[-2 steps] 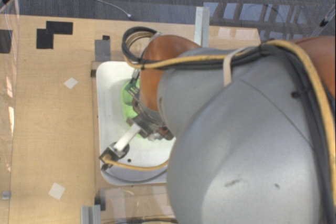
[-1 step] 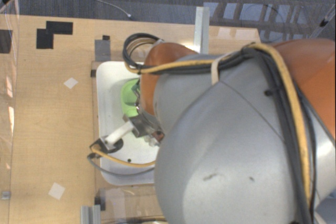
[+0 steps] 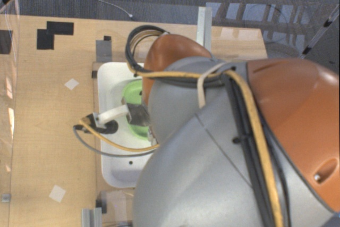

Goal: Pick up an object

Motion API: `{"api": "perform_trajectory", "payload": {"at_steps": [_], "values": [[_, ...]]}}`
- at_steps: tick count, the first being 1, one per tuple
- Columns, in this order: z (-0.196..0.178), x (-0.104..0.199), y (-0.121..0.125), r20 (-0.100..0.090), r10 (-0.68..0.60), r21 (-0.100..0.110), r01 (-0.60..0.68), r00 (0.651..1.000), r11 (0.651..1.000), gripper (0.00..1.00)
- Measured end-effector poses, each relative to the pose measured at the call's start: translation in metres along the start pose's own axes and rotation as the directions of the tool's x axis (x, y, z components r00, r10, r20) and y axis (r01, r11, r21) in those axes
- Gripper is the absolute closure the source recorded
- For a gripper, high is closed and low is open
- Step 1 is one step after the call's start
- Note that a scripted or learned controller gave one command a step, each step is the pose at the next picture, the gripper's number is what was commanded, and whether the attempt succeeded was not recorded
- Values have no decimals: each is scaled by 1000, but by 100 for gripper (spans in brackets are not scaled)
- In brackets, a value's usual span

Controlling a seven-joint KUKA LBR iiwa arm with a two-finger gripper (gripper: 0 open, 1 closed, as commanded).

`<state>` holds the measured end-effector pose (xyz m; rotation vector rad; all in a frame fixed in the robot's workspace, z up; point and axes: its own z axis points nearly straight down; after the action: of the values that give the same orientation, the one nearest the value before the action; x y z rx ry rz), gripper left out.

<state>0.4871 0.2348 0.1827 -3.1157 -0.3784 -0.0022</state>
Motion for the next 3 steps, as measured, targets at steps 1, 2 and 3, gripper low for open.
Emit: {"api": "perform_trajectory", "payload": {"at_steps": [1, 2, 3], "values": [[-68, 7, 2, 0, -622, -2, 622, 783, 783, 100], [39, -3, 1, 12, -457, 0, 457, 890, 890, 100], [-151, 7, 1, -7, -133, 1, 133, 991, 991, 100]]}}
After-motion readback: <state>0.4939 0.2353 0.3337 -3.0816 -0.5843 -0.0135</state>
